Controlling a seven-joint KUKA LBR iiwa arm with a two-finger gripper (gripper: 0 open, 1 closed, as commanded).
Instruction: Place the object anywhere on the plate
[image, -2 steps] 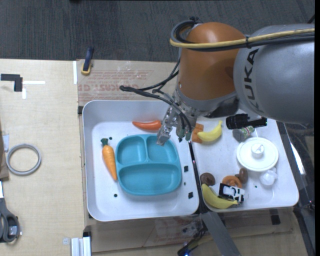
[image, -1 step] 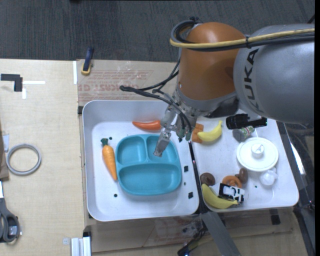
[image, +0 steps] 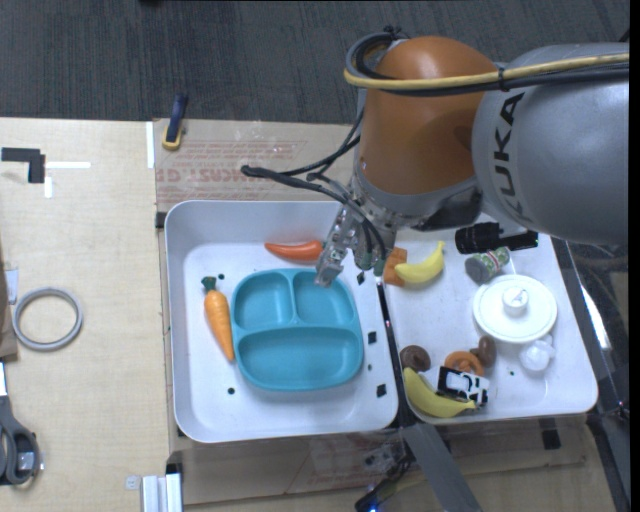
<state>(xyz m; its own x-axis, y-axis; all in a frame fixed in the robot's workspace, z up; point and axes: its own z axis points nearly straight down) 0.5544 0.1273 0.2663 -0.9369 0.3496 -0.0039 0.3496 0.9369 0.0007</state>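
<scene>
Claw (image: 335, 262) over blue plate's (image: 297, 331) top edge, grip state unclear, carrot (image: 218, 316) upright-ish left, red pepper (image: 294, 248) sideways behind.

Left bin (image: 180, 330): centre taken by the blue plate (image: 297, 330), whose three compartments are left open from above. Left wall approach narrowed by the carrot (image: 218, 318); far wall by the red pepper (image: 295, 248). Near edge unobstructed. Right bin (image: 570, 390): crowded by bananas (image: 420, 268), white lid (image: 514, 308) and small items; little free floor is offered.
</scene>
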